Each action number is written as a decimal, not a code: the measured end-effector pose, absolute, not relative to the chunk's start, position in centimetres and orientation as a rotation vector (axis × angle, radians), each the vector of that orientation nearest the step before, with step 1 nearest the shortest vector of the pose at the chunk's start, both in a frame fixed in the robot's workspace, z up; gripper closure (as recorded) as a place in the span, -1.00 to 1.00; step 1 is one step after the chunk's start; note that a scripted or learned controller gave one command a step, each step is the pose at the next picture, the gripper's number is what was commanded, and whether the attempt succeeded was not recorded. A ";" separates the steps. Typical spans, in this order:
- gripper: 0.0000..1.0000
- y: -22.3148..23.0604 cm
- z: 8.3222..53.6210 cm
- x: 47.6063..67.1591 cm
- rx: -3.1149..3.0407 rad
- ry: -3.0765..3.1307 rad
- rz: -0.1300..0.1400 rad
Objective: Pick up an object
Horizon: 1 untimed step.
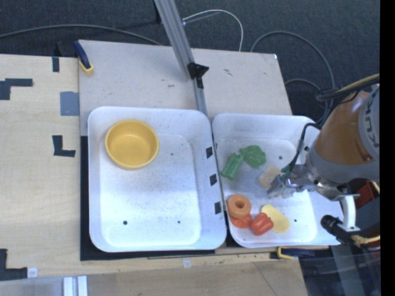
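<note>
The right bin holds a green toy vegetable with a smaller green piece beside it, a tan block, an orange ring, a red pepper and a yellow piece. My gripper reaches in from the right and sits low in this bin, just right of and below the tan block, close to it or touching it. I cannot tell how its tips stand. Nothing is visibly held.
A yellow bowl rests at the back left of the left bin. A grey pole rises behind the bins. Cables lie on the dark floor behind the bench. The arm's orange band hangs over the right bin's right edge.
</note>
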State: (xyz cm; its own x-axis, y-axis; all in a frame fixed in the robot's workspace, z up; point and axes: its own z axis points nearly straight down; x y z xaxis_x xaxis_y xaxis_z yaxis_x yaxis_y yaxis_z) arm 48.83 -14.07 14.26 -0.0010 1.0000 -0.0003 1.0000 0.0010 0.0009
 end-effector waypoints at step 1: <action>1.00 -13.8 18.5 48.9 2.218 2.222 0.002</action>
